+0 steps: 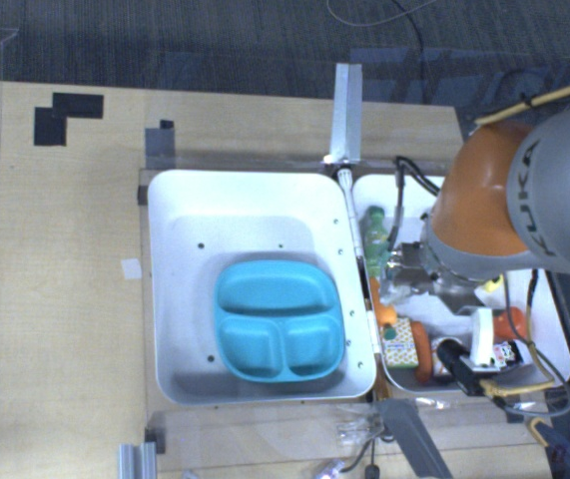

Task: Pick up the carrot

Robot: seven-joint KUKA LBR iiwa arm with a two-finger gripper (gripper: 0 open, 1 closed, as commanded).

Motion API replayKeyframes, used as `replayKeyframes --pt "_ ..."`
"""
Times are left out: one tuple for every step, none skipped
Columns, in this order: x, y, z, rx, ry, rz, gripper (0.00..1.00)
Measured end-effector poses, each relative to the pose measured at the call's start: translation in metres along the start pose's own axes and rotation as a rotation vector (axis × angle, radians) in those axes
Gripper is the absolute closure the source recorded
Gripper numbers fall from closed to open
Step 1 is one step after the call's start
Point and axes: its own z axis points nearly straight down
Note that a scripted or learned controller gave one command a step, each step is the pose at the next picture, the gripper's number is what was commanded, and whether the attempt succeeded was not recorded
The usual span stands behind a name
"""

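An orange-red elongated carrot [422,352] lies near the front edge of the right bin [560,339], just right of a small patterned box [397,344]. My gripper [400,279] hangs over the left part of that bin, behind the carrot and apart from it. The grey and orange wrist covers most of the gripper. A small round orange piece [388,316] sits just below the gripper by the bin's left wall.
A green bottle [372,228] lies along the right bin's left wall at the back. A red item [512,321] and a yellow bit [492,285] sit at the right. The left bin [180,267] holds a blue compartment tray [280,317].
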Motion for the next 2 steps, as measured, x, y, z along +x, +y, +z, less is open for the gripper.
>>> replayKeyframes --pt "0.013 0.058 -0.034 0.005 -0.003 0.139 1.0" --pt "-0.016 0.005 -0.079 0.004 -0.003 0.067 1.0"
